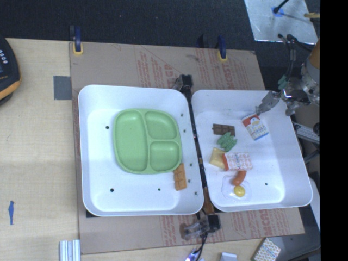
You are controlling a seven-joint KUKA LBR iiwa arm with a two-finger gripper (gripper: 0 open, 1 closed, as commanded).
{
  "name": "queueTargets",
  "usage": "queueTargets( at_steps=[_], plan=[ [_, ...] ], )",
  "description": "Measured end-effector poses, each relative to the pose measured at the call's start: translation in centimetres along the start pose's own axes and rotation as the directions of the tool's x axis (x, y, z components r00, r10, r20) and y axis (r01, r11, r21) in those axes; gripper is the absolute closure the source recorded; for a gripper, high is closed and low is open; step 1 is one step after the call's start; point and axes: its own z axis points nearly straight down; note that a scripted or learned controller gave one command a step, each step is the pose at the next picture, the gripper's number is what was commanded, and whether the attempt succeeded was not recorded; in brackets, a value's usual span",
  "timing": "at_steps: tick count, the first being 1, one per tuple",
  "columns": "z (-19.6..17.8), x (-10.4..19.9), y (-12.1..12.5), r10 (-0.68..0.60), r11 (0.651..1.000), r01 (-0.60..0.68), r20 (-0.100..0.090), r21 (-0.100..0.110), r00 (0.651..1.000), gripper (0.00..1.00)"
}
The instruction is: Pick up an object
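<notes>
The gripper [268, 103], its grasp impossible to tell, hovered beside a small carton [255, 127]; a glancing approach could topple it.

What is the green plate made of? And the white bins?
The green divided plate looks like moulded plastic: one even matte colour, soft rounded compartments. The white bins, left and right, also seem plastic, smooth and slightly glossy with rounded rims, though from this camera view that is a guess.

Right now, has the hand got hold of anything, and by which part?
It appears to hold the small red-and-white carton by its top corner, at the right bin's upper right; the hand is small and blurred, so the hold is not certain.
</notes>
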Motion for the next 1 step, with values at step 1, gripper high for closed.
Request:
queueTargets(
  at_steps=[1],
  plan=[
    [8.29, 10.36, -0.14, -0.009, 1.000, 0.009, -0.005, 0.008, 1.000, 0.00]
  ],
)
